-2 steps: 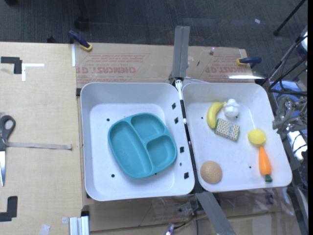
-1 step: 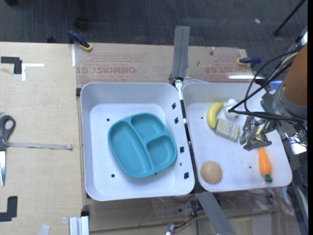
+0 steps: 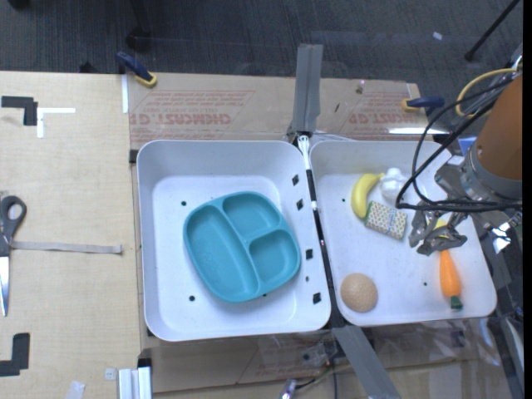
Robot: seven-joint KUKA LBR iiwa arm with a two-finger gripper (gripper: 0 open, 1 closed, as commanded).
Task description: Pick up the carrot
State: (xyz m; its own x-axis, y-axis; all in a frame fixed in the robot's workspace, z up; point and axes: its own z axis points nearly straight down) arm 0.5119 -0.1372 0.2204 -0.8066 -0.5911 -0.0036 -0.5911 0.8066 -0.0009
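The orange carrot (image 3: 450, 277) with a green stem end lies in the right bin (image 3: 399, 306), close to its right wall, pointing up and down in the view. My gripper (image 3: 437, 238) hangs just above and slightly left of the carrot's upper tip. It is open, with nothing between its fingers. The grey arm with its orange band (image 3: 505, 131) and looping cables comes in from the right edge.
The right bin also holds a yellow banana (image 3: 362, 194), a white object (image 3: 391, 184), a speckled block (image 3: 386, 219) left of the gripper, and a tan ball (image 3: 359, 293). A blue divided plate (image 3: 241, 246) lies in the left bin (image 3: 158, 223). Scissors (image 3: 8, 239) rest on the bench.
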